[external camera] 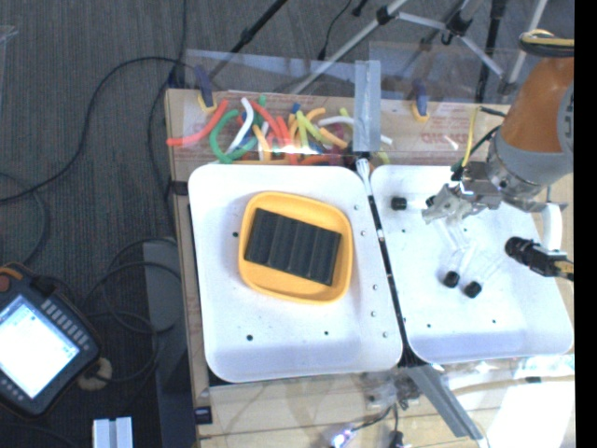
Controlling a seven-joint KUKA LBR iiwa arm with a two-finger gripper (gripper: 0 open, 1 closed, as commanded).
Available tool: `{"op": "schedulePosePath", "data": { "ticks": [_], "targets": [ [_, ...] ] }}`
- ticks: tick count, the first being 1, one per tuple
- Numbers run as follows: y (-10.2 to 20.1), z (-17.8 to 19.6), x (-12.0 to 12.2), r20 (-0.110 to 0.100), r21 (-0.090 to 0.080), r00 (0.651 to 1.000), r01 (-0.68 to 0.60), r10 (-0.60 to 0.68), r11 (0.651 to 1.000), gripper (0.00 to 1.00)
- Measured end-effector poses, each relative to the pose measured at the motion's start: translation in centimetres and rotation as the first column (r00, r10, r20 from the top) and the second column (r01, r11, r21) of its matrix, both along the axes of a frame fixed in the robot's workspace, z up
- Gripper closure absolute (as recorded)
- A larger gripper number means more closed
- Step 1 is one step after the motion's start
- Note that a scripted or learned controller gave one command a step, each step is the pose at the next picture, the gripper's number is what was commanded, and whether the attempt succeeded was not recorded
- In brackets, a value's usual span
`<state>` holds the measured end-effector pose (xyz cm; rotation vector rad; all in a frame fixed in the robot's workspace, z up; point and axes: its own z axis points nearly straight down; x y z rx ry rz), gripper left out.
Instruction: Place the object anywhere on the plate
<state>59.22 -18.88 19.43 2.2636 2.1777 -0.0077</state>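
Over the right bin (522,329) the arm (536,124) hangs, fingers (451,276) spread, grasping nothing

Bench (182,241) with two white bins

The left bin (280,343) sat touching the right bin (494,329) along one edge. Behind the left bin, coloured tubes (270,129) lay tangled on the bench against a clear wall (280,73).

Dark slab (293,245) atop plate (250,271) (rim free)
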Motion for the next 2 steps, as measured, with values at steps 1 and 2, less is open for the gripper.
{"op": "schedulePosePath", "data": {
  "ticks": [1, 2],
  "targets": [
    [5.6, 0.2, 2.3, 0.001, 0.001, 0.993, -0.117, 0.117, 0.993, 1.0],
    [11.0, -1.2, -5.4, 0.0, 0.006, 0.977, -0.215, 0.215, 0.976, 1.0]
  ]
}}
